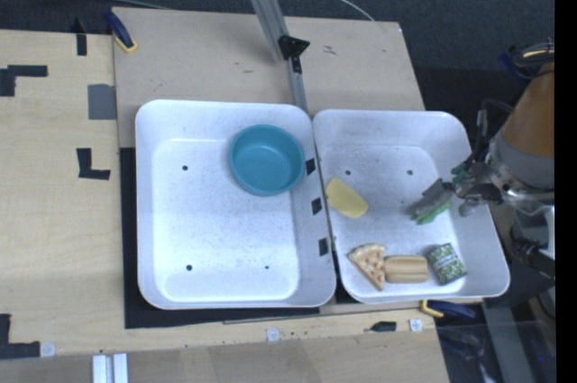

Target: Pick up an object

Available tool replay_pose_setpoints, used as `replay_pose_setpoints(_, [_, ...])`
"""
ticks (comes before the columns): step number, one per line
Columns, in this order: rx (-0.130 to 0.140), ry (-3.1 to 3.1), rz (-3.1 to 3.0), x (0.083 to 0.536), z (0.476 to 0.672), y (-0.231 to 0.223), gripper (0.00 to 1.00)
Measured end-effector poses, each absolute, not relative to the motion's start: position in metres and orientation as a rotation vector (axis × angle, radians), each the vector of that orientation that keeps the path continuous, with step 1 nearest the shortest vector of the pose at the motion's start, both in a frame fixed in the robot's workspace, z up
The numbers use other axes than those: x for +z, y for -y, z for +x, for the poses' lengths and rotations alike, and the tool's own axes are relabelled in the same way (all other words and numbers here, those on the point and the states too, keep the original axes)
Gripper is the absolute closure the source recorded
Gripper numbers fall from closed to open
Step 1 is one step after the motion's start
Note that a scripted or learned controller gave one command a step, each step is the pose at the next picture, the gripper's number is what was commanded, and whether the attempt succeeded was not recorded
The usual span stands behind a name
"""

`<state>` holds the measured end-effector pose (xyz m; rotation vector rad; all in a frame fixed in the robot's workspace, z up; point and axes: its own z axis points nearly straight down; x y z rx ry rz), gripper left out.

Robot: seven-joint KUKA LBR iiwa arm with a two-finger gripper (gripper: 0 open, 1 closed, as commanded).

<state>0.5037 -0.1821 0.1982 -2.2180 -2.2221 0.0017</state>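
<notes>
Because I reach in over the right edge of the right bin [451, 127], my claw [431, 205] sits low inside that bin near its right wall, with the wrist and orange band behind it out past the rim. Whether the claw is open or closed I cannot tell — something green shows at its tip, but I cannot say if that is an object or part of me, so I claim no hold. The likely picks lie along the bin's front edge: a pizza slice [368, 264] touching a hot-dog bun [406, 269], and a small green packet [445, 263] near the front right corner, just below my claw. A yellow piece [346, 198] rests by the left wall. The left bin [167, 192] carries a blue bowl [266, 159] toward its back right corner — well apart from me. I judge the packet the nearest candidate.
</notes>
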Motion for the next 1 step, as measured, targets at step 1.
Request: replay_pose_setpoints(1, [0.007,2.216,-2.217,0.137,0.4976,0.1876,0.0])
